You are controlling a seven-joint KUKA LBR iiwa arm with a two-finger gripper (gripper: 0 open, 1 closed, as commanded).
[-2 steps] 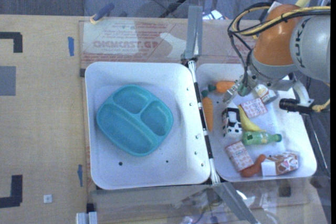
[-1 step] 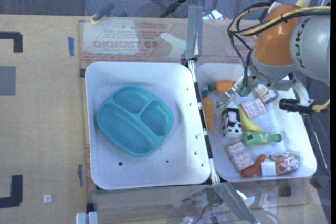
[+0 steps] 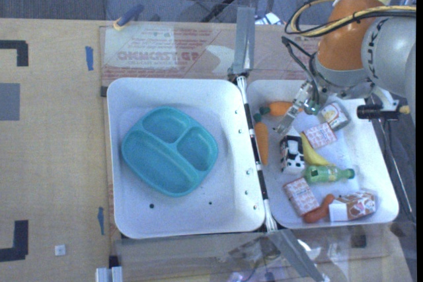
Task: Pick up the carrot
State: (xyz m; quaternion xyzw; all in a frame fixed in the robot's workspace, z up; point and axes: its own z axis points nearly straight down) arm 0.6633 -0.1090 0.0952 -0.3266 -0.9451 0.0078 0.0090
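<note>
My pincer hangs over the far left part of the right bin; I cannot tell whether it is open or closed.

Two carrots lie in that bin. One carrot lies along the left wall, its long axis running far to near, with its green top at the far end. The second carrot lies near the far wall, its long axis left to right, green end to the left; my pincer is just beside its right end.

Near the first carrot, to its right, stands one black-and-white cow toy. Beyond that lie one banana and one green bottle. I count three small red-and-white packets: one right of my pincer, one farther right, one near the front. One red-orange piece and one printed bag lie at the near edge.

The left bin holds one teal plate with three compartments.
</note>
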